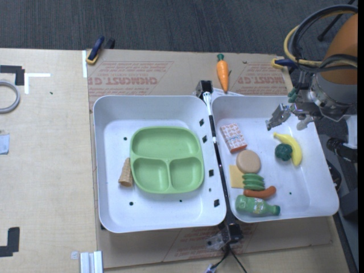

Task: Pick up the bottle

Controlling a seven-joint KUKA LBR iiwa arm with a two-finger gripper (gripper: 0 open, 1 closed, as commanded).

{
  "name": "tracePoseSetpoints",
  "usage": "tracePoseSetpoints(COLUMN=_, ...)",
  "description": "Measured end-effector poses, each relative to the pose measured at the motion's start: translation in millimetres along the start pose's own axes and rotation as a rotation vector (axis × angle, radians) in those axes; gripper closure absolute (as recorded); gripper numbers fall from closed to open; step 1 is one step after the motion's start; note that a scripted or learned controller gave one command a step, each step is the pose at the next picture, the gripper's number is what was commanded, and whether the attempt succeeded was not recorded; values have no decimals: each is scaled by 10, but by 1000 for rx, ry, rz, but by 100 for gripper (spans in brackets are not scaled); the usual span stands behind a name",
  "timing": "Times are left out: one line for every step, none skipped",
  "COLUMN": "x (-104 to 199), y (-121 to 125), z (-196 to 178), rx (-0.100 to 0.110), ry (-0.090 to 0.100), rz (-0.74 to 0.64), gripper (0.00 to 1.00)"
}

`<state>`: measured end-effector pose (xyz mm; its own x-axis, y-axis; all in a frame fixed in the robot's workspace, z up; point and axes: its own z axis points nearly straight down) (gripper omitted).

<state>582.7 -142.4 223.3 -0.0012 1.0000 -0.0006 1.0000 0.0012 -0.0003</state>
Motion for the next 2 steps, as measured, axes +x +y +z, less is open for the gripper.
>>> tracePoseSetpoints(x=-4, y=4, z=-96, rx=-1, ry=-1, rz=-1, gripper=100)
tracePoseSetpoints(x=473, y=-667, z=206, rx=1, ry=0, rz=-79, gripper=100)
